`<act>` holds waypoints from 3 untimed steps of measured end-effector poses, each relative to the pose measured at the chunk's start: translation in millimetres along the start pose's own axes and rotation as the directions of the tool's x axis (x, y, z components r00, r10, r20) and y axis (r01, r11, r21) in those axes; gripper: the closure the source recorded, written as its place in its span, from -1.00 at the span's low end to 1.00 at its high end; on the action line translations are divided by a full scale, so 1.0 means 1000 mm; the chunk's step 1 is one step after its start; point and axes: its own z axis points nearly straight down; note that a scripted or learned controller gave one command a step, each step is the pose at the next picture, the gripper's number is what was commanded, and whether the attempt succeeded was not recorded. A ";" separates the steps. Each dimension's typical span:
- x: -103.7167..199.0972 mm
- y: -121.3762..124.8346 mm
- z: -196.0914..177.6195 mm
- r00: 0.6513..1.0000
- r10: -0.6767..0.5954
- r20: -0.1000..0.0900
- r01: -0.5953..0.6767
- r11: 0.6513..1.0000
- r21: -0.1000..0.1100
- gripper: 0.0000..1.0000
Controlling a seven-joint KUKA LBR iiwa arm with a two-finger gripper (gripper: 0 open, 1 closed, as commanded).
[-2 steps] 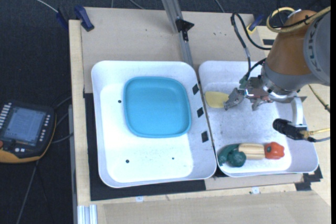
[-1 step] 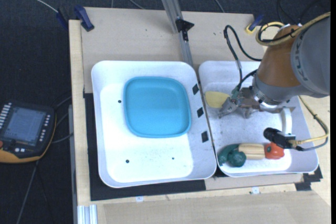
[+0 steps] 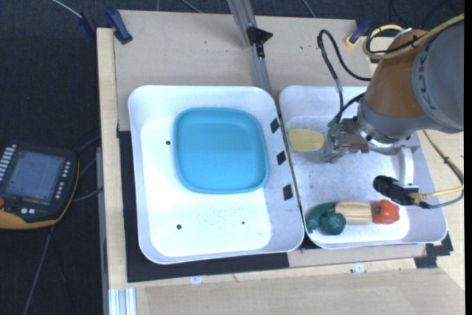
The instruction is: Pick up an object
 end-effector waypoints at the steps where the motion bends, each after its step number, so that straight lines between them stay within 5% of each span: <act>1: 0.008 0.007 -0.057 1.000 -0.001 0.001 0.001 1.000 -0.004 1.00; 3: 0.004 0.008 -0.146 1.000 0.001 0.001 -0.001 1.000 -0.004 1.00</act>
